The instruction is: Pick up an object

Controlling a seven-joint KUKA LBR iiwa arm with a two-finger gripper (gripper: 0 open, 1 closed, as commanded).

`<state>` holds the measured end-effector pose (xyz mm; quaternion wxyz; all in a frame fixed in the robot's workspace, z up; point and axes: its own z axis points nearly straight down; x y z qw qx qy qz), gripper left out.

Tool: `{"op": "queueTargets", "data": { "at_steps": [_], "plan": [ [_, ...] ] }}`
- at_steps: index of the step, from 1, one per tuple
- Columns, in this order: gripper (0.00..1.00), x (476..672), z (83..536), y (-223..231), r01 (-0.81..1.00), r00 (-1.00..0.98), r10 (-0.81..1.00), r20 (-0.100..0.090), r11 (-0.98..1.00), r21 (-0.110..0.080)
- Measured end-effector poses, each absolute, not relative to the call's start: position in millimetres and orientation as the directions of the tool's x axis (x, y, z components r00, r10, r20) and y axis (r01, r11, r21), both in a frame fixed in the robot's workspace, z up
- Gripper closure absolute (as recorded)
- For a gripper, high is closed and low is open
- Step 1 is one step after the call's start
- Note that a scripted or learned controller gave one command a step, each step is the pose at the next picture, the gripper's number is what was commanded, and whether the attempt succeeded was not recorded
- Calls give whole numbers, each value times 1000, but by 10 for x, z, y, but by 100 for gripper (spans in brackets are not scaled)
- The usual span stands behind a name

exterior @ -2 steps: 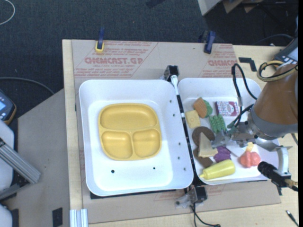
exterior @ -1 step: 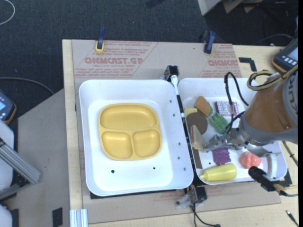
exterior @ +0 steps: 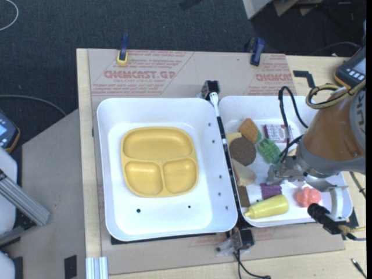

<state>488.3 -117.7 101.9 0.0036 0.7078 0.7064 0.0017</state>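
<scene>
Yellow plastic squeeze bottle [exterior: 268,207] lay on its side at the near edge of the right white bin [exterior: 256,104], a pink rubbery lump [exterior: 307,197] beside it. Just behind, the gripper [exterior: 278,174] hung over a small purple block [exterior: 270,190]; couldn't tell if the fingers were spread. I'd guess the block's light and stiff, best pinched across its flat sides. Farther back sat a brown round cookie [exterior: 242,151].
</scene>
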Motion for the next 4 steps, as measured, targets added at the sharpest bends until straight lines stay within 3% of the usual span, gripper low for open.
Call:
{"op": "queueTargets", "data": {
  "at_steps": [2, 3, 4],
  "plan": [
    [100, 4778, 2019, -1261, 1000, 0, 1000, -3, 0, 7],
    [100, 4790, 2264, -1264, 1000, -1, 1000, -2, 1, 6],
    [100, 5244, 2337, -857, 1000, -6, 1000, -1, 6, 6]
  ]
}}
